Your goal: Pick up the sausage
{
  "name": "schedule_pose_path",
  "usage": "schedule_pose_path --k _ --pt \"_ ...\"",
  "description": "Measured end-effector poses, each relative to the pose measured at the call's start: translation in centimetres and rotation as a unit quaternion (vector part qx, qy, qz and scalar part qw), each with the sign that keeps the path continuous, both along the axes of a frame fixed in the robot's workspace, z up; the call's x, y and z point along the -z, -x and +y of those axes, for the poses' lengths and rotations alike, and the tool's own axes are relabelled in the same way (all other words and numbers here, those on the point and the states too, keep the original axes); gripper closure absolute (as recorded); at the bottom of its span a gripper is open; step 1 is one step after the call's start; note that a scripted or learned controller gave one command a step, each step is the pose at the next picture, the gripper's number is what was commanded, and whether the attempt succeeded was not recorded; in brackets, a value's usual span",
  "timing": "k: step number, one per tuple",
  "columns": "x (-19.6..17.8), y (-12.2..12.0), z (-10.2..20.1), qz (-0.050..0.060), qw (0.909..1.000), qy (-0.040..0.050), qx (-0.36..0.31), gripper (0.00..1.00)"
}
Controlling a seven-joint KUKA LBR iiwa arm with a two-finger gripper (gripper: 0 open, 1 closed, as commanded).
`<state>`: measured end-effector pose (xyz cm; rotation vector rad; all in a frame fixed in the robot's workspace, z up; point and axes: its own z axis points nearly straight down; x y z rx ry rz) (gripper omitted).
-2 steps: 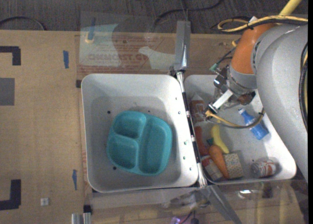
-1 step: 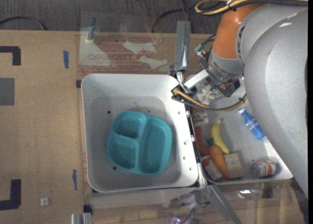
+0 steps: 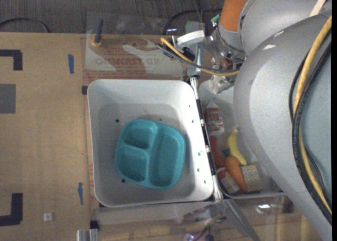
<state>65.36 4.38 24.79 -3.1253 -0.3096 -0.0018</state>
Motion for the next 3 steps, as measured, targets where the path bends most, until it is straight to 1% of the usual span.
schedule_pose_path --k 1,2,3 --pt "-5.7 1.0 -5.2 0.002 0.9968 0.0004 -0.080 1.00" --pt "-16.6 2.6 -5.8 0.000 0.9998 0.0002 -0.020 1.00" --pt "-17.6 2.5 -6.0 -0.001 0.9998 0.0002 -0.019 1.00"
